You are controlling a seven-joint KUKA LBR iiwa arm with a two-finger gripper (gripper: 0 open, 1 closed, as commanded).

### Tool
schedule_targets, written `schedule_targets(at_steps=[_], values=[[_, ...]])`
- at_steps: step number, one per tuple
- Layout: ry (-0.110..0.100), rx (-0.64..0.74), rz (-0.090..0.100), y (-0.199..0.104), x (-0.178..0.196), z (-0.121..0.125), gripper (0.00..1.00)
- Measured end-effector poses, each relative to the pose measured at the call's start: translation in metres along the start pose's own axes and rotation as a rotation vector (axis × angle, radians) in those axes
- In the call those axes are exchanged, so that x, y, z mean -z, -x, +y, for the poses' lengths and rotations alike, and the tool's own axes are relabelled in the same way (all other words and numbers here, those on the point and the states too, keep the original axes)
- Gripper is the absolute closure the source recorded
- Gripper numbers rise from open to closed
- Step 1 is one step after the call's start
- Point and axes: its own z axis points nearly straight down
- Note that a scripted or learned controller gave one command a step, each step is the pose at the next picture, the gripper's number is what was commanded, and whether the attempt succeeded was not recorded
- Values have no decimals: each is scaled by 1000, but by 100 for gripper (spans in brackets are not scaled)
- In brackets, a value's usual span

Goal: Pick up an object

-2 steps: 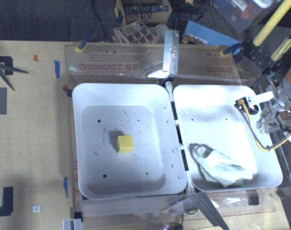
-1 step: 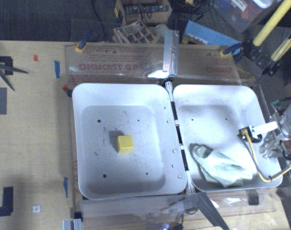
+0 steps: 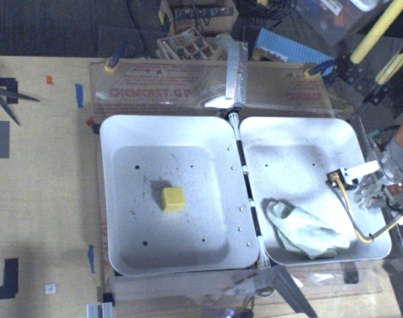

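A small yellow cube (image 3: pixel 173 199) lies near the middle of the left bin (image 3: pixel 122 138). A crumpled white and pale green cloth (image 3: pixel 305 230) rests in the front part of the right bin (image 3: pixel 287 138). My gripper (image 3: pixel 375 191) hangs at the right bin's right rim, well right of the cloth and far from the cube. Nothing shows between it and either object. A yellow and black cable (image 3: pixel 350 207) loops down from the wrist over the bin's right side.
A metal divider (image 3: pixel 244 184) runs between the two bins. Clear plastic sheeting (image 3: pixel 162 88) lies behind them. Boxes, cables and a blue panel (image 3: pixel 281 45) crowd the far side. Bare wooden bench (image 3: pixel 36 197) stretches to the left.
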Motion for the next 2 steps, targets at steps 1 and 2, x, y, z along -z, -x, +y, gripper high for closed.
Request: schedule_targets(at_steps=[1, 2], values=[[4, -96, 5, -49, -54, -3, 100], [-1, -84, -1, 2, 40, -23, 100]])
